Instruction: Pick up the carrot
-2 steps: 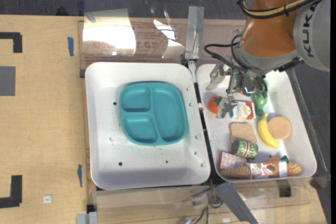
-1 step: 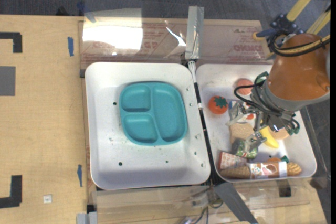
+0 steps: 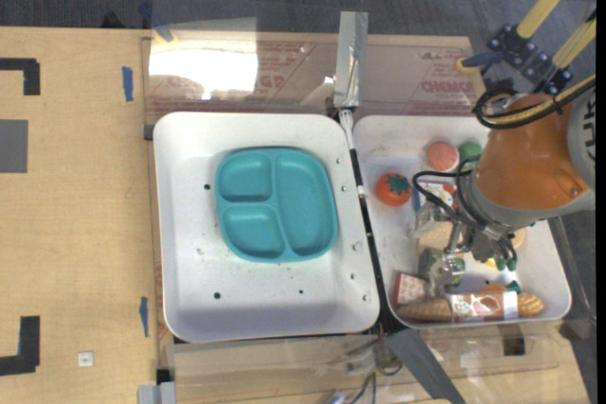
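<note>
Two white bins are seen side by side. In the left bin (image 3: 180, 232) a teal divided plate (image 3: 277, 203) is laid near the centre. The right bin (image 3: 559, 293) is largely covered by the arm (image 3: 525, 167), which is brought in from 3 o'clock, so much of its floor is hidden.

The gripper (image 3: 453, 265) is lowered over the clutter toward 6 o'clock of the right bin. Its tip is lost among dark cables and packaging, and whether it is released or clenched cannot be told; nothing is clearly seen held.

At 10 o'clock of the gripper a red round item with a green top (image 3: 393, 188) is seen, and at 12 o'clock a pinkish round item (image 3: 441, 155) with a green object (image 3: 471, 150) just beside it, partly cut off by the arm. Along the bin's 6 o'clock wall a labelled bottle (image 3: 485, 305) is laid on its side, with a tan roll-like piece (image 3: 426, 307) touching it.

The carrot cannot be identified with certainty. A small orange patch (image 3: 516, 239) is glimpsed at 2 o'clock of the gripper, mostly hidden under the wrist; what it is cannot be told.
</note>
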